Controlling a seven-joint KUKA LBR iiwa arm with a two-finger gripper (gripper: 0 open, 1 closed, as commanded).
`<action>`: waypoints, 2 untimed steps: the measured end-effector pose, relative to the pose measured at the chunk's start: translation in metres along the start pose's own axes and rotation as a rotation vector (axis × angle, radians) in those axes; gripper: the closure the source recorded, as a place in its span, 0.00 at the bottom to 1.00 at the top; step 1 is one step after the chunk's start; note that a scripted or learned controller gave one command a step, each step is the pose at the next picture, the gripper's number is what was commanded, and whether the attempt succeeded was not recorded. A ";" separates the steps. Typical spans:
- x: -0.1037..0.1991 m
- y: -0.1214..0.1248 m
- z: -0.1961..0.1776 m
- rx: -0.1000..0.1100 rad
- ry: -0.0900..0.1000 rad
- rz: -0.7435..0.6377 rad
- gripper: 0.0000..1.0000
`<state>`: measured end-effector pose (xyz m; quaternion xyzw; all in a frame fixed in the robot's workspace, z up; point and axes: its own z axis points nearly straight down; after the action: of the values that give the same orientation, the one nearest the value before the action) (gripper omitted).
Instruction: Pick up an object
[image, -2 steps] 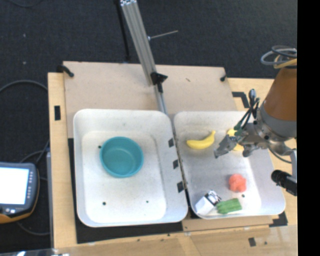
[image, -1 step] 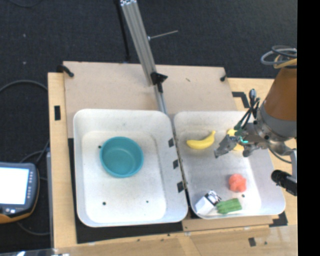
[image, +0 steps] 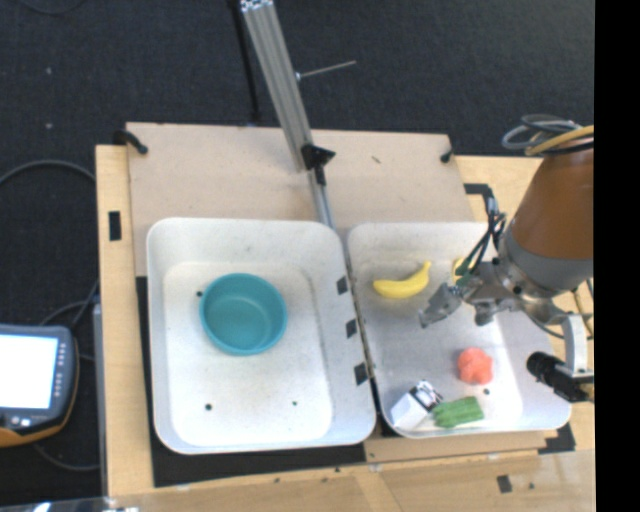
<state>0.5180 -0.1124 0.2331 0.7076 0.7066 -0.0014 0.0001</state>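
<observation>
Where arm hides bin corner | pincer (image: 458, 303) (fingers blurred) | near banana (image: 402, 284)

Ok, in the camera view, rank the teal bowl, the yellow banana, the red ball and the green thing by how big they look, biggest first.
1. Round teal plastic bowl, clearly largest.
2. Curved yellow banana.
3. Flat green oblong object and rough red ball: these two look alike in size, so I won't rank them.
</observation>
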 end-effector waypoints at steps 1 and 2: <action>0.006 -0.001 0.061 0.003 0.001 0.000 0.00; 0.011 -0.010 0.119 0.004 0.002 -0.001 0.00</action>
<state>0.5083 -0.1021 0.1141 0.7074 0.7068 -0.0022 -0.0018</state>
